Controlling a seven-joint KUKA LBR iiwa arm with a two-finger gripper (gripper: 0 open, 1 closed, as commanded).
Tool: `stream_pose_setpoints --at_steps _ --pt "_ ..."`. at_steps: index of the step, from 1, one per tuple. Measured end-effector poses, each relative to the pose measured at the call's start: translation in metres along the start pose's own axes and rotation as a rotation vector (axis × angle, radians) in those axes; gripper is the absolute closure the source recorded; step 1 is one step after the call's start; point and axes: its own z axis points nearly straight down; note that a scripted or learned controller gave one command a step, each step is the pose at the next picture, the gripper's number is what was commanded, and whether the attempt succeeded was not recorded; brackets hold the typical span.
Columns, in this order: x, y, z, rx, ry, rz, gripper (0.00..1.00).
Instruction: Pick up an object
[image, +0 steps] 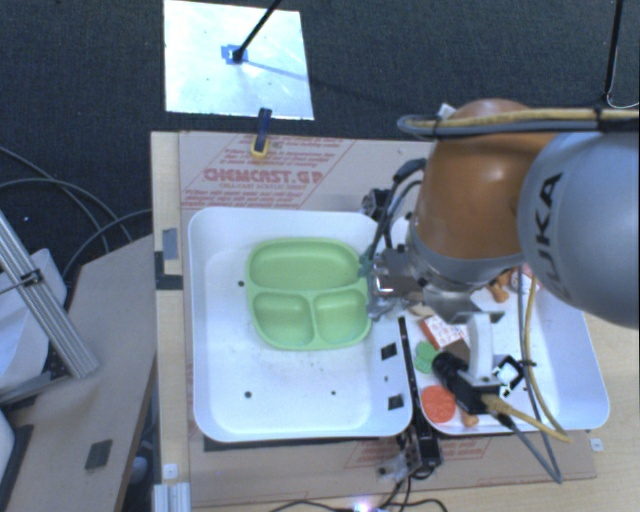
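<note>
My arm (480, 200) reaches in from the right, its orange band above the right bin (590, 400). The gripper (456, 322) hangs under the wrist over that bin's left part, mostly hidden by the arm itself. Just beneath it lie a red-and-white card (438, 331), a small green disc (427, 357) and a red-orange disc (437, 403). An orange piece (497, 292) peeks out beside the wrist. I see nothing between the fingers.
The left bin (215, 400) holds a light green divided plate (305, 293) in its upper middle. A black divider strip (408, 375) runs between the two bins. Cables trail off the bench at the left.
</note>
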Motion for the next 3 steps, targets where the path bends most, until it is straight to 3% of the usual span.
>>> stream_pose_setpoints --at_steps 1,2,3 --pt "-0.001 0.0 0.111 0.008 -0.001 -0.003 1.0" --pt "0.029 0.037 0.189 -0.019 0.004 -0.005 1.0" --pt "0.027 0.003 -0.138 -0.022 0.008 -0.009 1.0"
